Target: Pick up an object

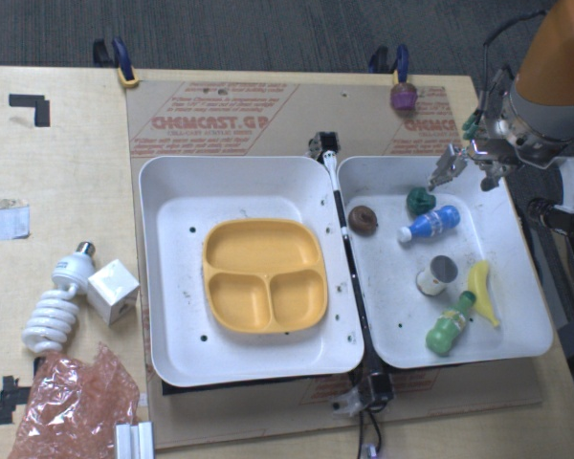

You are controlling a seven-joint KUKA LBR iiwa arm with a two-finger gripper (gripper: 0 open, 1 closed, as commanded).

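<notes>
Pale wooden bench [48, 189], crumpled pink plastic [72, 400] at seven o'clock, spiral bulb [57, 304] beside it, left bin [158, 256] holding a yellow divided tray [265, 275], right bin [517, 295] holding a blue bottle [430, 224] at three o'clock, gripper [447, 172] spread apart, empty, just above it, brown protective sheet [220, 113], dark grey carpet [268, 8] at twelve o'clock.

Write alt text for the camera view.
A robot claw hovers over the right white bin's far edge, above a blue bottle, green bottle, banana and other small items. The left white bin holds a yellow divided tray.
</notes>
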